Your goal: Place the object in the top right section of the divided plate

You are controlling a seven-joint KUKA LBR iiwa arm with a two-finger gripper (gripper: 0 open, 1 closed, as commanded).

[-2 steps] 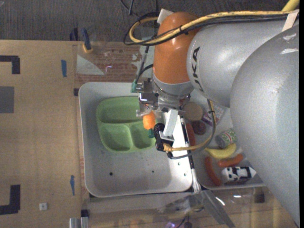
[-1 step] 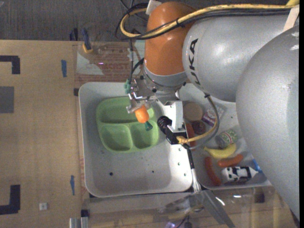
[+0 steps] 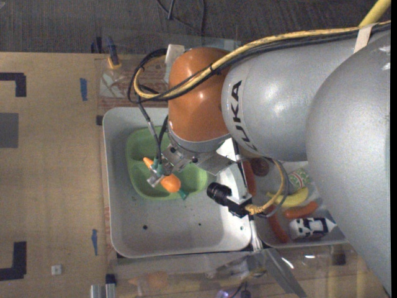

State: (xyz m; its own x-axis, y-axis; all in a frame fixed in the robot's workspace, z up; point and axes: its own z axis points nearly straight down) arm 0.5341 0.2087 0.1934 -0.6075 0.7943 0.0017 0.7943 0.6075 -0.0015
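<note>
I am looking down on a pale wooden surface [image 3: 49,185] marked with black corner brackets and a few strips of blue tape, with dark grey carpet [image 3: 74,11] and a loop of black cable beyond its far edge. Two shallow white plastic bins sit side by side on it. In the left white bin [image 3: 167,231] lies a lime-green divided plastic plate [image 3: 138,160], most of it covered by my grey arm with its orange band [image 3: 195,98]. The gripper [image 3: 160,172] hangs low over the plate, and its metal fingers [image 3: 153,180] seem to be closed onto the small orange carrot-shaped toy with a green tip [image 3: 170,183], though the wrist shades that spot and I cannot be fully certain the grip is firm. The carrot sits over the plate's near edge, towards the bin's middle; which section lies beneath it I cannot tell. The right white bin [image 3: 322,236] holds a yellow banana-shaped toy [image 3: 296,198], a red sausage-like piece [image 3: 300,210] and a small black-and-white item [image 3: 308,226], all crowded together under the arm. A yellow cable [image 3: 273,39] runs along the arm's upper side.
</note>
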